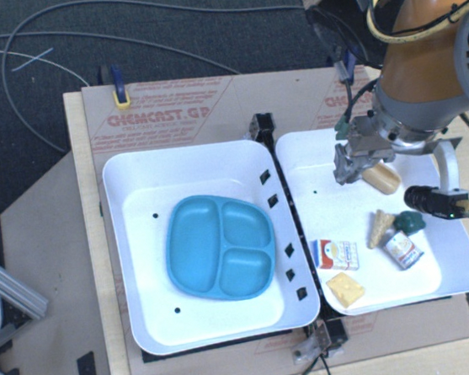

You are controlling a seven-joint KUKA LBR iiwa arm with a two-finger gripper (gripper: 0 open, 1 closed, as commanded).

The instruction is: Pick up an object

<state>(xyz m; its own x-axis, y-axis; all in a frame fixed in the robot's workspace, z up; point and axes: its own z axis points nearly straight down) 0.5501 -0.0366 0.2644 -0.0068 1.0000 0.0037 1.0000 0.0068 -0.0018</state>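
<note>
The claw [352, 162] hovers low in the right bin [315, 151], right beside a tan bread roll [382, 178], though whether it's gaping I cannot tell; that roll looks light, rounded and squashy, so pinch gently across its narrow middle.

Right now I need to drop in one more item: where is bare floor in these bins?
Left bin: bare strips on every side of the blue divided plate, widest along the far wall. Right bin: bare floor by the divider, from the far wall down to the red-and-white carton. The near right is crowded: carton, cheese wedge, small can, cone.
</note>
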